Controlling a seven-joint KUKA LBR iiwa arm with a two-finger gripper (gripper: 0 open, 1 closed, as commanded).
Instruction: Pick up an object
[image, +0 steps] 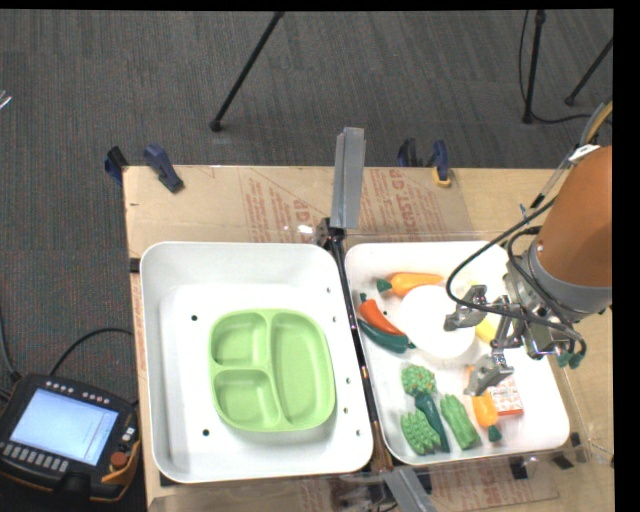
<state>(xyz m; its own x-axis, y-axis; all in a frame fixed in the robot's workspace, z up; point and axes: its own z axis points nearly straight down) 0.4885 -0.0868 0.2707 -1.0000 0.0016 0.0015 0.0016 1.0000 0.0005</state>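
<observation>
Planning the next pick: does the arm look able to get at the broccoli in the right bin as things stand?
Probably yes. The broccoli lies uncovered near the middle of the right bin, with the gripper just to its right; the neighbouring green vegetables crowd only its lower side.

My arm (585, 225) runs off the right edge, its upper links cut away. My wrist hardware covers part of the right bin's (455, 249) far side and most of a yellow item (487, 329). The teach pendant (65, 432) is cropped at the lower left.
</observation>
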